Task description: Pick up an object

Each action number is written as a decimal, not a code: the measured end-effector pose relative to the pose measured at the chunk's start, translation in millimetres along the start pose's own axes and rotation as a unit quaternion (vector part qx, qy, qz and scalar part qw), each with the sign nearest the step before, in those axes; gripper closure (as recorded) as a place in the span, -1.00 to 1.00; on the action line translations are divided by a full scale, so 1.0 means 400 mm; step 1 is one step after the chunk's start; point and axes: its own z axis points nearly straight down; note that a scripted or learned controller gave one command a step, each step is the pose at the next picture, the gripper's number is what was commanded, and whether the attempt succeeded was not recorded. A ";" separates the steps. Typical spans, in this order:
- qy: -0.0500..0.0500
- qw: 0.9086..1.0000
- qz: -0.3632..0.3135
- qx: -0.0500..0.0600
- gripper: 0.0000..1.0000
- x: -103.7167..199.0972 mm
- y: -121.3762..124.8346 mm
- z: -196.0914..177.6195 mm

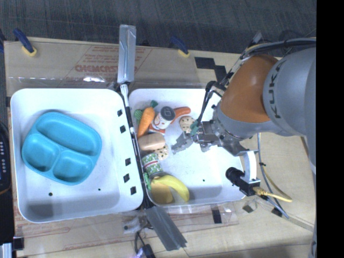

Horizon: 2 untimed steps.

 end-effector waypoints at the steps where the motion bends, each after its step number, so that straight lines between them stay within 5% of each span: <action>1: -0.003 0.999 0.052 -0.001 -1.00 -0.012 -0.075 0.247; 2: -0.013 0.999 -0.043 -0.014 -1.00 0.018 -0.061 0.258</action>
